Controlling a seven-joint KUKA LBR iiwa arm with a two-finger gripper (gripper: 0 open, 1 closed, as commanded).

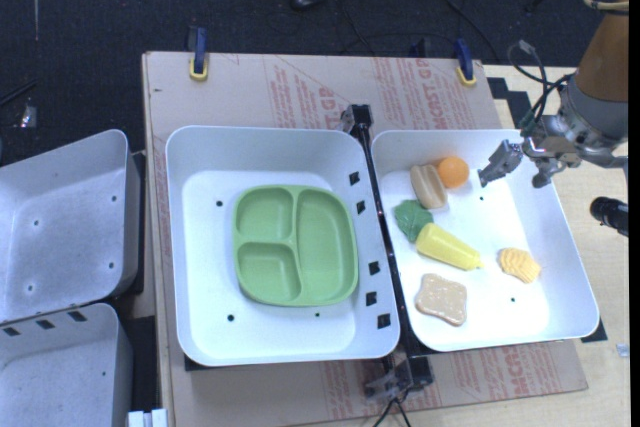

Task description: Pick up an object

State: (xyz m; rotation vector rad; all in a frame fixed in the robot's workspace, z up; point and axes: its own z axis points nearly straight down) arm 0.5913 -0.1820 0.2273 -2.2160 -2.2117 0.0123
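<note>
On a cardboard-topped bench, the right white plastic bin point(560, 245) holds a round orange toy fruit point(453, 171), lower left of the empty, spread-fingered gripper point(522, 165).

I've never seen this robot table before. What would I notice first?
Probably the big green tray with three compartments, sitting alone in the left bin. Next, the toy food scattered in the right bin: an orange beside a hot dog, a yellow corn cob with green leaves, a slice of bread and a small yellow piece. The robot's tool hangs open over that bin's far right corner, holding nothing.
</note>
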